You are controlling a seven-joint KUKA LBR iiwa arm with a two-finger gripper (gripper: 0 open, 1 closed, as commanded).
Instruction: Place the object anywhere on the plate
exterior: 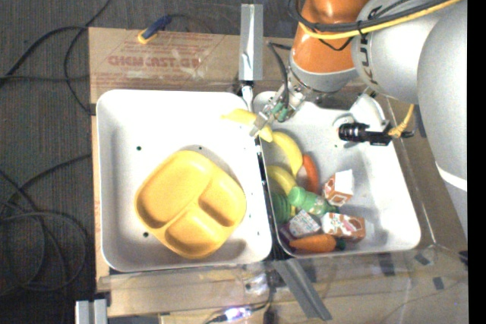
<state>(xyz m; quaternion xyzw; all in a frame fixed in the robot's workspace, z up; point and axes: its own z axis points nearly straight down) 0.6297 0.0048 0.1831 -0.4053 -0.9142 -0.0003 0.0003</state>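
So the yellow divided plate (191, 204) sits in the left bin (121, 117), down and left of the hand (272, 116), with plenty of bare white floor around it. The hand is over the wall between the bins, apparently pinching a small yellow piece (244, 118) lying crosswise toward the left. Can't honestly tell how the grip stands; behind it the right bin (380, 186) is crowded with toy food.

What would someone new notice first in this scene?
Probably the bright yellow plate, sitting alone in the left bin. Next, the arm's orange band at upper right, with the gripper over the divide between the bins beside a yellow object. Colourful toy food crowds the right bin.
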